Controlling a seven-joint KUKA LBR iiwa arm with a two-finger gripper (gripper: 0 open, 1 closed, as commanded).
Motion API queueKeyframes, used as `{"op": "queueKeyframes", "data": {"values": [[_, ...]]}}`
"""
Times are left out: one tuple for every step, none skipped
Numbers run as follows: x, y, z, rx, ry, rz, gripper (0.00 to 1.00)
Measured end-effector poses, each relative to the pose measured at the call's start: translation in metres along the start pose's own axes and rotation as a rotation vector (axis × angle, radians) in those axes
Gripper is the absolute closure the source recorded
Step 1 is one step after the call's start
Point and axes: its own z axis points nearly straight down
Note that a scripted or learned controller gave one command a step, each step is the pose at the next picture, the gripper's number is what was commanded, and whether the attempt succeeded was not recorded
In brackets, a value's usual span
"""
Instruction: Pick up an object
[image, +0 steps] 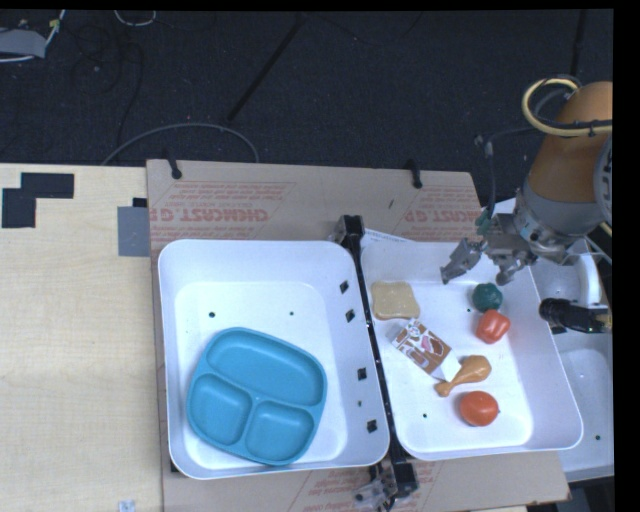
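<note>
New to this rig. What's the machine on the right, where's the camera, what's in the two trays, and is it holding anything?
It is one picture from a fixed camera above the bench, looking down at a slant. The grey and orange shape at the right is a robot arm; its two-finger gripper hangs open over the back of the right bin, with nothing between its fingers.

The left bin holds a blue divided plate. The right bin holds toy food: a slice of bread, a small printed packet, a chicken drumstick, a dark green round piece, a red-orange piece just in front of it, and a red tomato-like ball.

Its job is to pick up one object.
</note>
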Motion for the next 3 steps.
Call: {"op": "queueKeyframes", "data": {"values": [[0.0, 0.002, -0.009, -0.013, -0.002, -0.002, 0.0], [0.007, 0.01, 0.04, -0.011, -0.002, -0.004, 0.0], [0.014, 0.016, 0.099, -0.009, -0.001, -0.006, 0.0]]}}
